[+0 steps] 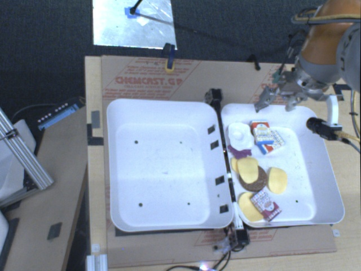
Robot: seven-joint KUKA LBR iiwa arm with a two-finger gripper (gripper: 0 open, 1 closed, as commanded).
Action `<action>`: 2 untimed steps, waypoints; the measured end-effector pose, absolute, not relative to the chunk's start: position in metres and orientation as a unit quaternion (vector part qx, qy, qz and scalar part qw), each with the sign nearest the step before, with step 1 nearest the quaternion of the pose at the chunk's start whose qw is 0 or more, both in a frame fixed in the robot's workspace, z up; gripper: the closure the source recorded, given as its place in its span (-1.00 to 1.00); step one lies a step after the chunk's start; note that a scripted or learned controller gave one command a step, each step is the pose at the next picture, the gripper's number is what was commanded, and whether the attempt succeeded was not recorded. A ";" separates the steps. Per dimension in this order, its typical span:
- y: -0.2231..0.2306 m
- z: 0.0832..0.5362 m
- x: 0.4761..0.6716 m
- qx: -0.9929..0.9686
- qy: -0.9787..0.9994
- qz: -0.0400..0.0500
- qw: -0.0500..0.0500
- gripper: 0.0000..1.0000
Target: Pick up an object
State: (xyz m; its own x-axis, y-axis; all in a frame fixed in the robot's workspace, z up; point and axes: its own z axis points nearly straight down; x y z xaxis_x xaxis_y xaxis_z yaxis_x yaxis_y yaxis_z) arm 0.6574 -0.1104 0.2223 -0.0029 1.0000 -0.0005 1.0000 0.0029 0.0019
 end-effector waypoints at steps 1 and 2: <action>-0.180 0.129 0.654 0.708 0.706 -0.002 -0.001 -1.00; -0.175 0.303 0.646 0.706 0.709 0.005 0.008 -1.00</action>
